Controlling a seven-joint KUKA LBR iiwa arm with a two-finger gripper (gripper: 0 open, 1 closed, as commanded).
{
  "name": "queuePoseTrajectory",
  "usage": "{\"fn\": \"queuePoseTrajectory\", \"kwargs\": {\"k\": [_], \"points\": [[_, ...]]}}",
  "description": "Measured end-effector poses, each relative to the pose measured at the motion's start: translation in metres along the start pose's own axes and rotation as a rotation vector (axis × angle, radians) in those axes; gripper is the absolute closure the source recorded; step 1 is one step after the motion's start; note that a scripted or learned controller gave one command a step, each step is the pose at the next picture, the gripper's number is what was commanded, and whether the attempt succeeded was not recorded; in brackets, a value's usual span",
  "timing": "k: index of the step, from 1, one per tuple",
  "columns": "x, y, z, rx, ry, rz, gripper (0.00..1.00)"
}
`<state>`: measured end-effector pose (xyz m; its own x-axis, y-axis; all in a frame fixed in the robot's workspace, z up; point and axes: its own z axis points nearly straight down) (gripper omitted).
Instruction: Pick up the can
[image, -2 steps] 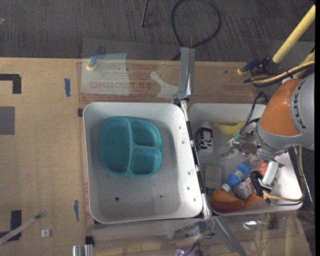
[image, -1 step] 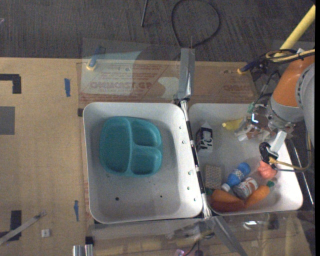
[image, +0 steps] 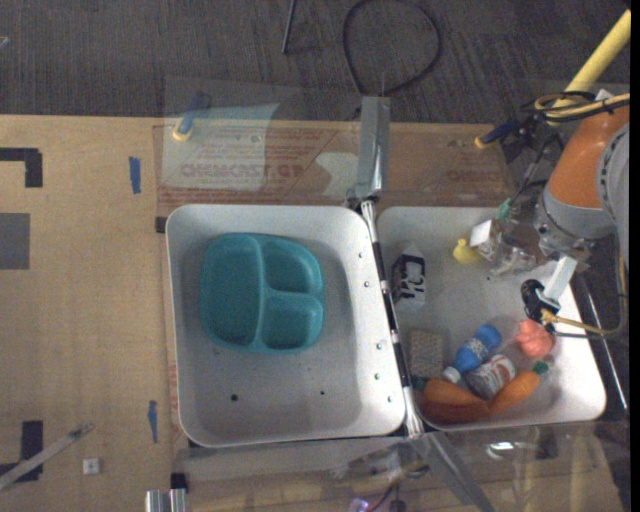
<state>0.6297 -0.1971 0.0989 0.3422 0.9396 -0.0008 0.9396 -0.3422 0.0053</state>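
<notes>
can (image: 490, 378) lying on side in right bin (image: 440, 235), front corner, wedged between blue bottle (image: 476, 350) and carrot (image: 516, 389). probably light, rigid, slick metal, rolls easy. grab across middle. hand (image: 512, 238) near back rim, can't tell its state.

The can (image: 491, 378) lies on its side in the right-hand bin (image: 590, 395), in the lower part of that bin near its front wall. It is a small cylindrical can with a silvery-grey body and a red marking on its label; finer label detail cannot be made out. Its axis runs at a slant, upper right to lower left. It rests among other items: a blue bottle (image: 474, 352) just beside it on the left, an orange carrot-shaped toy (image: 517, 389) touching its right side, and an orange-brown rounded item (image: 452, 397) below it.
</notes>
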Motion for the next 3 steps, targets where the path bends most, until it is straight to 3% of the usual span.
{"fn": "queuePoseTrajectory", "kwargs": {"k": [1, 2, 3], "points": [[0.067, 0.015, -0.122, 0.004, 0.000, -0.025, 1.00], [0.089, 0.009, -0.169, 0.000, 0.000, -0.336, 1.00], [0.109, -0.030, -0.207, 0.005, 0.001, -0.383, 1.00]]}}
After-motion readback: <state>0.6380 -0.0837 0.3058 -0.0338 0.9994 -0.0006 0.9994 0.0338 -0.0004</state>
